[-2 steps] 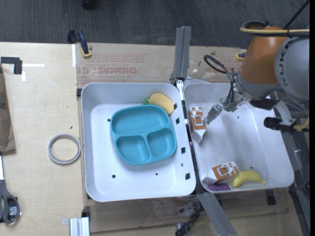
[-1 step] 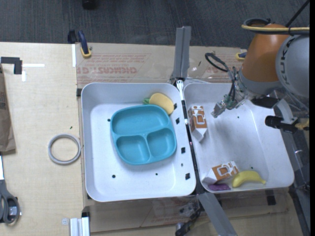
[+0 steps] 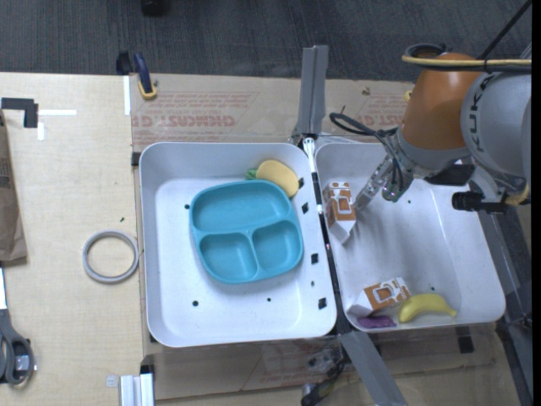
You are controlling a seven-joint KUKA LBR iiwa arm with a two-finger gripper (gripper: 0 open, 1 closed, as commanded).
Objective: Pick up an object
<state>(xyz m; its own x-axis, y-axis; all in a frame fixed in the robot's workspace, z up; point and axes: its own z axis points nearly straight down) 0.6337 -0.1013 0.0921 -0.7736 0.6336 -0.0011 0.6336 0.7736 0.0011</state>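
Note:
In the right bin, a small orange-and-white carton leans against the left wall. My gripper hangs just to its right, slanting down towards it, close to the carton's upper edge or touching it. At the bin's front lie a second orange-and-white carton, a yellow banana and a purple item. The left bin holds a blue divided plate and a yellow rounded fruit at its back edge.
The grey arm with its orange band reaches over the right bin's back right corner. A metal post stands behind the divide between the bins. On the bench to the left lie a grey ring and scissors.

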